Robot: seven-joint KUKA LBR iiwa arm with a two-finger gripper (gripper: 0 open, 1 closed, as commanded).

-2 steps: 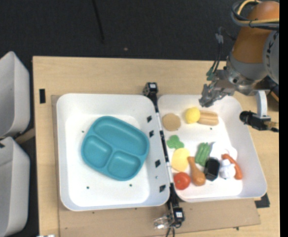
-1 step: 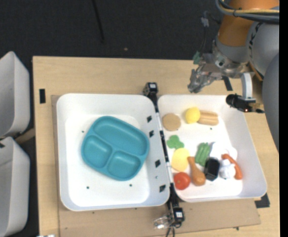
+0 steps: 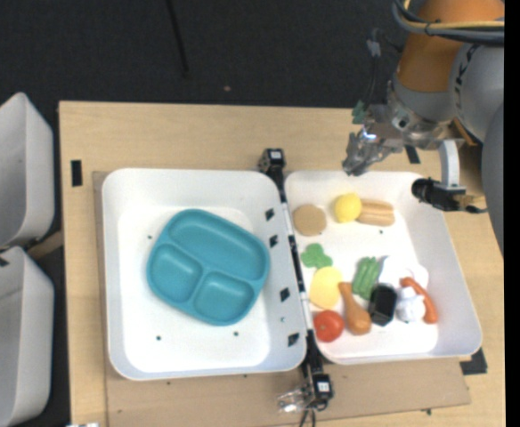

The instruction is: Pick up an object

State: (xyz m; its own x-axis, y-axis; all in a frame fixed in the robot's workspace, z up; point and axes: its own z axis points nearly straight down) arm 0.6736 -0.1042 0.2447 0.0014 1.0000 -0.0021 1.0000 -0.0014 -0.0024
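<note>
- Far left of bench: left bin (image 3: 117, 265), white and shallow, bearing a teal compartment tray (image 3: 208, 266) lying flat near its middle; tray's long axis slanted, upper left to lower right. Not a likely pick.
- Just right of the divider, in the right bin (image 3: 451, 265): tan round cookie (image 3: 310, 219) toward the far wall, small green leafy piece (image 3: 315, 257) below it, pale yellow fruit (image 3: 325, 286) below that, red tomato (image 3: 329, 326) nearest the front rim.
- Middle of right bin: yellow lemon (image 3: 347, 207) touching the left end of a tan hot dog bun (image 3: 377, 213), bun's long axis running left to right. Orange carrot-like piece (image 3: 354, 309) angled, fat end toward front rim, narrow end toward upper left. Green pepper or bean bundle (image 3: 367, 275) long axis steep, leaning slightly right at top.
- Right side of same bin: black block (image 3: 383, 304), white piece (image 3: 410, 305), thin orange strip (image 3: 427, 302) near the wall.
- Above the far rim of the right bin: gripper (image 3: 364, 156), hanging clear of every item, nothing between its fingers; whether spread or pressed together cannot be told at this size.
- Progress, as judged: nothing lifted yet; all objects resting in bins. Left to do: descend, close on one, raise it. Lemon and bun lie nearest below the tool.
</note>
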